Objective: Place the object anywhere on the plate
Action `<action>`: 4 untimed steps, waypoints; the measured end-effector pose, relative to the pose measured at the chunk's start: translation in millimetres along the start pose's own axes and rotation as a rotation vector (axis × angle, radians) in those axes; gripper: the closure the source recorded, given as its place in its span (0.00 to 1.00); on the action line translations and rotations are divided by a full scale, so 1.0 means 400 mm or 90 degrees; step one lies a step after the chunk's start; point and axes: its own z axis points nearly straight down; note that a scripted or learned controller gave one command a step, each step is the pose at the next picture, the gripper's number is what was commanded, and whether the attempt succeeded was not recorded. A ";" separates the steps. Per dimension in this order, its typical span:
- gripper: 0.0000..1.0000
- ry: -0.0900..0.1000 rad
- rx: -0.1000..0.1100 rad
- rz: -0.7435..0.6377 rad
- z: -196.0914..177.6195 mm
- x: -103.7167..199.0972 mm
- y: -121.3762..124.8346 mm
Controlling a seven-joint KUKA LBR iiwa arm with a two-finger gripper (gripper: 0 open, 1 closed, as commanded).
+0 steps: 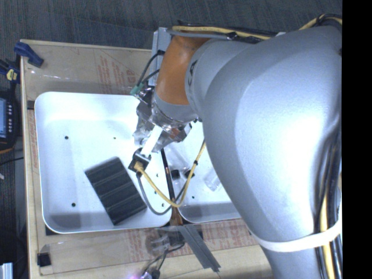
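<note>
Faint reddish printed lettering is showing on the bench [87,63] surface, running in slanted lines just beyond the far rim of the left bin [40,156]; the characters are too small and washed out to be read. Similar reddish print is appearing on the bench strip along that bin's near rim, equally illegible. A dark device [7,118] is sitting off the left bin's outer side with a bluish display, its content too blurred to make out. No other legible marking is showing.
</note>
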 end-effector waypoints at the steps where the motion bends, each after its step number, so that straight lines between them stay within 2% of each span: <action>1: 1.00 0.000 -0.001 0.091 0.065 -0.029 -0.296; 2: 1.00 0.002 -0.002 0.055 -0.003 0.072 -0.315; 3: 1.00 0.002 -0.002 -0.050 -0.189 0.195 -0.366; 4: 1.00 0.002 -0.002 -0.183 -0.297 0.031 -0.348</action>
